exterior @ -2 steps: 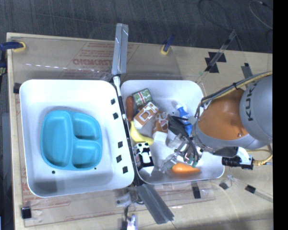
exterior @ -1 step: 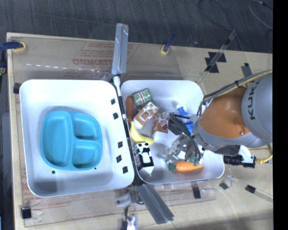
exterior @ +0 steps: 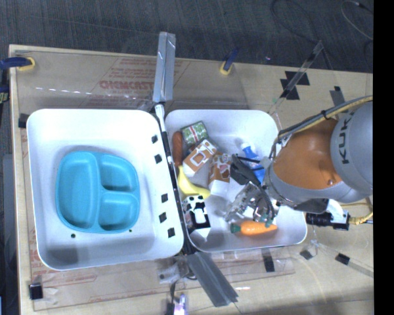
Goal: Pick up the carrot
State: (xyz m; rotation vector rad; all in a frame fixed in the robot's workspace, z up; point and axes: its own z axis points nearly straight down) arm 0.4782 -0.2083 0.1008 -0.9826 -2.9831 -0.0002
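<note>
The gripper (exterior: pixel 253 205) hangs low in the right bin (exterior: pixel 285 235), just above the carrot (exterior: pixel 255 228) lying near the bin's front wall; finger state cannot be determined, no grasp is evident, and grasp and lift appear outstanding.

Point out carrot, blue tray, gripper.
carrot (exterior: pixel 255 228), camera view, middle of orange body.
blue tray (exterior: pixel 97 190), camera view, centre divider.
gripper (exterior: pixel 253 209), camera view, between fingertips.

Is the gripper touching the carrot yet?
Cannot tell. In the camera view the gripper sits right above the carrot in the right bin, their outlines meeting, but no clear contact or gap shows.
</note>
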